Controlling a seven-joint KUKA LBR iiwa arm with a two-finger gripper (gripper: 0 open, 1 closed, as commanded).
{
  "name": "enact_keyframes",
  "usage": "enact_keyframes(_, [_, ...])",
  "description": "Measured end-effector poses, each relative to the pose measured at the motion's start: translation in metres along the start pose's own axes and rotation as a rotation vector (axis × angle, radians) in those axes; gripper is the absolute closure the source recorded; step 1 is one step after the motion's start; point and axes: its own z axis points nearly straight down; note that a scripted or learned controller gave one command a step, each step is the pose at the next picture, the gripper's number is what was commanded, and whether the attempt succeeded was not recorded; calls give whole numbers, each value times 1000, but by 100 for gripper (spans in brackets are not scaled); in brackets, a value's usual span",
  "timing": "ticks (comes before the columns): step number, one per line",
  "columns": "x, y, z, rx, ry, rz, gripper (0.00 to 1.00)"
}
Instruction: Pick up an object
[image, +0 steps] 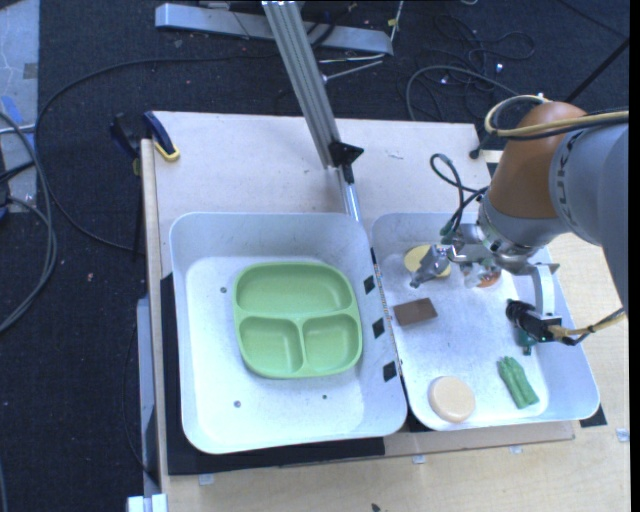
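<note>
The right bin (560, 330) holds several small objects. A brown block (415, 312) lies near its left wall. A cream round piece (451, 398) sits at the front, and a green ridged piece (518, 382) lies to its right. A yellow piece (415, 257) rests at the bin's back left, and an orange piece (487, 281) shows under the wrist. My gripper (436, 266) hangs low over the back left of this bin, right beside the yellow piece and above the brown block. I see nothing clearly held in it.
The left bin (200, 400) carries a green divided tray (298, 318). A slanted metal pole (310, 85) comes down to the bins' shared back edge. A black cable with a yellow-tipped connector (530, 327) hangs off the wrist over the right bin.
</note>
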Motion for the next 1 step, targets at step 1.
enact_keyframes(1, [-1, 2, -14, -7, -2, 0, 100])
